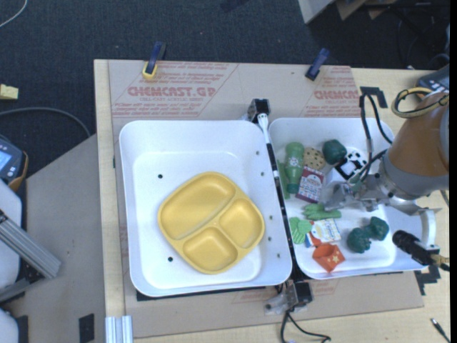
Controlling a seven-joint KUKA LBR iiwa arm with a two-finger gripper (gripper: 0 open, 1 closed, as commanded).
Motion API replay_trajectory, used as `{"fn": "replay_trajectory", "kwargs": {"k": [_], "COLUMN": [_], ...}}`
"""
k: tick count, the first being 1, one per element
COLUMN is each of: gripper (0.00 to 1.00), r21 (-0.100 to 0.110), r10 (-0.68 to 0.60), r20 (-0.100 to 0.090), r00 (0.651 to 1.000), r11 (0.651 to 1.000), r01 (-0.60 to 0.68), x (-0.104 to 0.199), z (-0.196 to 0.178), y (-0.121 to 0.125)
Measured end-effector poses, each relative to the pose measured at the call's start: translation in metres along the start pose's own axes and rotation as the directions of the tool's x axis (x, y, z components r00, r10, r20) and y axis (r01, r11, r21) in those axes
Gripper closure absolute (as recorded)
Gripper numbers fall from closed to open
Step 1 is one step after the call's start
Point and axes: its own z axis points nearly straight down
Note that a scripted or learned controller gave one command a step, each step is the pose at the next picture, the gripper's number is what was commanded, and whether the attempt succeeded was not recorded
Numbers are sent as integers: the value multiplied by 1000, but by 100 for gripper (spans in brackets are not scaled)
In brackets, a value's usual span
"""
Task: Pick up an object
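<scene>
You see yellow tray (211, 222) in white left bin (136, 191); green bottle (293, 164), red card (329, 256), dark green toys (359, 239), black-white die (350, 164) in white right bin (307, 263).

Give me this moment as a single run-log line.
arm: over right white bin | gripper: low among small toys, grip unclear | yellow three-compartment plastic plate: in left white bin | pick: unconfirmed
</scene>
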Motion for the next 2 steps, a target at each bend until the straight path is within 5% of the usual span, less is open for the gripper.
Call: {"fn": "replay_trajectory", "kwargs": {"k": [1, 2], "gripper": [100, 100], "r21": [-9, -8], "r10": [0, -1], "r20": [3, 6], "r00": [1000, 1000], "r11": [1000, 1000], "r01": [0, 1], "x": [0, -8], "z": [-14, -74], "y": [2, -1]}}
